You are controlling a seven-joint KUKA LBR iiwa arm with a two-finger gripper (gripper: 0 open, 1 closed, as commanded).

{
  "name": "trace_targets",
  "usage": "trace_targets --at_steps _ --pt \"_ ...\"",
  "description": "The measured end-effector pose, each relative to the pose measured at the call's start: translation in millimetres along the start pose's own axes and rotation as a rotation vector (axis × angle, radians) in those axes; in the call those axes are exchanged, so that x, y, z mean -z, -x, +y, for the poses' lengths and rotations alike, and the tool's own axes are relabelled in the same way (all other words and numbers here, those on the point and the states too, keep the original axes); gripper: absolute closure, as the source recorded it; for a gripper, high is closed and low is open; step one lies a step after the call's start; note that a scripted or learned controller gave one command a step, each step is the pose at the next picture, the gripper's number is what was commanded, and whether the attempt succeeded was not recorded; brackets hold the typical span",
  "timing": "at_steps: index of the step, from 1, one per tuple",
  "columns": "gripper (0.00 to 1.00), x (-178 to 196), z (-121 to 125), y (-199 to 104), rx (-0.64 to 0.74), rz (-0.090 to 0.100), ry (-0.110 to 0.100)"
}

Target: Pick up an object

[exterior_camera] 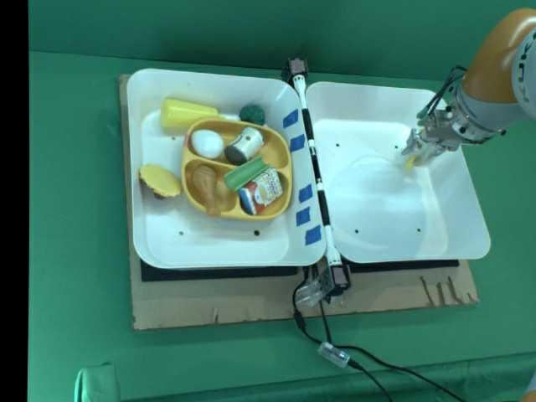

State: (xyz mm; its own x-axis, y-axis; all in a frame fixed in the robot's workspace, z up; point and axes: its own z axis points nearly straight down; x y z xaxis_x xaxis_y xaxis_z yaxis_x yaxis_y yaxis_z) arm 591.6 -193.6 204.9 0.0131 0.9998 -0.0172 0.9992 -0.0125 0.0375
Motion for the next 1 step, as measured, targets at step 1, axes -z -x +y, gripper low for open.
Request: trace_targets --at_steps 1 --pt "1.0 115.7 51.4 -51.4 0.008 0.012 -0.022"
